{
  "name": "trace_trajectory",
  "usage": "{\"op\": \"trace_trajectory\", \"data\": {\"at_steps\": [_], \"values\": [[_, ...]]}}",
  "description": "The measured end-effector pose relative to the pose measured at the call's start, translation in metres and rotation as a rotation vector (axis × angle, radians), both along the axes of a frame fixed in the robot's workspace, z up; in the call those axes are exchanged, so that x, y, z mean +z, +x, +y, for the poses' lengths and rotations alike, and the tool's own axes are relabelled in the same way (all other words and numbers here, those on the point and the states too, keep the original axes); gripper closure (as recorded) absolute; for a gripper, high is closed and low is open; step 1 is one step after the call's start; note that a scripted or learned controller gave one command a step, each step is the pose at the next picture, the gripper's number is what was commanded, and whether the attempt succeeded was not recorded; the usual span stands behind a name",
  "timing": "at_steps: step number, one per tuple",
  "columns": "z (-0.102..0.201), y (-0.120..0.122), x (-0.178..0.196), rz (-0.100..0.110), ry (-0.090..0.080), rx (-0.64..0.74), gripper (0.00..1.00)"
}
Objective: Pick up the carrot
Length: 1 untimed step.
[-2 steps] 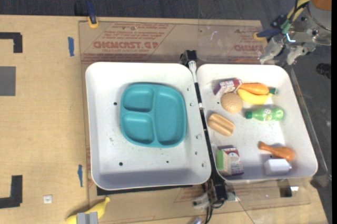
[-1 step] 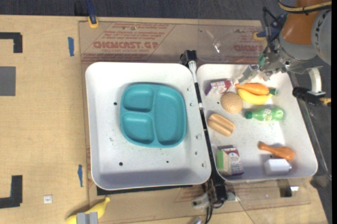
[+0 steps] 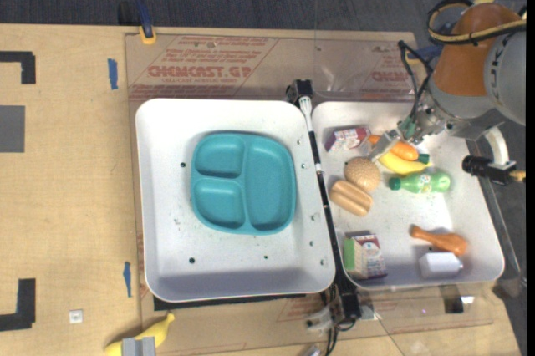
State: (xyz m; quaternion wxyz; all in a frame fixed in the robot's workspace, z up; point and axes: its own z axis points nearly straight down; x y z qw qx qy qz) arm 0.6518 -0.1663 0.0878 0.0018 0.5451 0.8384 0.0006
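The jaws [image 3: 415,129] hang at the right bin's [image 3: 489,258] far edge, and I cannot tell how they stand. The carrot [image 3: 402,151] lies just beneath, against a banana [image 3: 399,165]. This looks like the approach; next comes a clean descent onto it.

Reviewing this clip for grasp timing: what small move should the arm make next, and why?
Probably a short descent onto the carrot. The claw sits right at the carrot's upper edge in the right bin, with a yellow piece and green bottle crowded alongside, so a careful drop seems safer than shifting sideways.
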Motion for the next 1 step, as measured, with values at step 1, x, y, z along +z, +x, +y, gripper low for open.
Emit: {"op": "trace_trajectory", "data": {"at_steps": [1], "values": [[0.0001, 0.0028, 0.0144, -0.009, -0.003, 0.001, 1.00]]}}
